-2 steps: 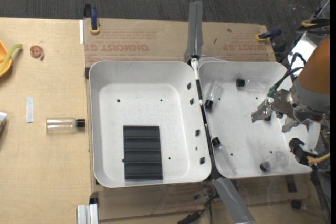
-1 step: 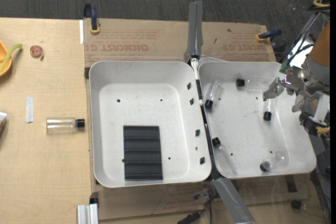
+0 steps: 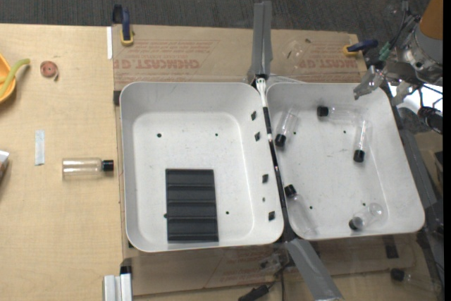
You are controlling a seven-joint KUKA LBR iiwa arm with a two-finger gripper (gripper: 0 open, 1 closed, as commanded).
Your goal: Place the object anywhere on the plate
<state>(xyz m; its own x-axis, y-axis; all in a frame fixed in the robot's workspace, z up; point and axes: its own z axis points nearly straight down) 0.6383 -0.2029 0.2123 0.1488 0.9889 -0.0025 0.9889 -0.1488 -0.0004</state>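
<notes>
Plate (image 3: 190, 206), a dark ribbed rectangle, lies in the lower middle of the left bin (image 3: 141, 116). Clear vials with black caps lie scattered in the right bin (image 3: 405, 166): one (image 3: 360, 141) right of centre, another (image 3: 284, 129) near the divider. Gripper (image 3: 371, 81) hovers at the upper right; its opening cannot be told.

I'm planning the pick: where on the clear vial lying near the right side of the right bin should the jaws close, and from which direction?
Probably grip the clear vial at mid-body, above its black cap, coming straight down. It lies flat and nearly vertical in the view, so the jaws should close across its narrow width, left to right. The right bin floor around it looks open on both sides.
</notes>
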